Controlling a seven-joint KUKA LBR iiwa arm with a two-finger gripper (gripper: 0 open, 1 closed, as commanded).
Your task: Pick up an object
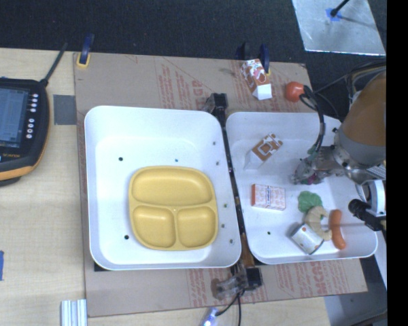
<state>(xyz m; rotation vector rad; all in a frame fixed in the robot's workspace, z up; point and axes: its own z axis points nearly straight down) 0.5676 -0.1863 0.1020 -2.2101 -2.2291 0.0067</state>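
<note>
arm point(364, 124) reaching in from right, gripper point(311, 172) low over right bin point(258, 243)

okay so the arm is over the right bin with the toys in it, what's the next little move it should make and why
Probably lower the gripper straight down and look for a grasp. It sits low in the right bin, with nothing clearly between its fingers. The green toy lies just below it in the view, so that looks like the nearest target.

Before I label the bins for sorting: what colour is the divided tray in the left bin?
Pale yellow; the divided tray shows in the camera view.
</note>
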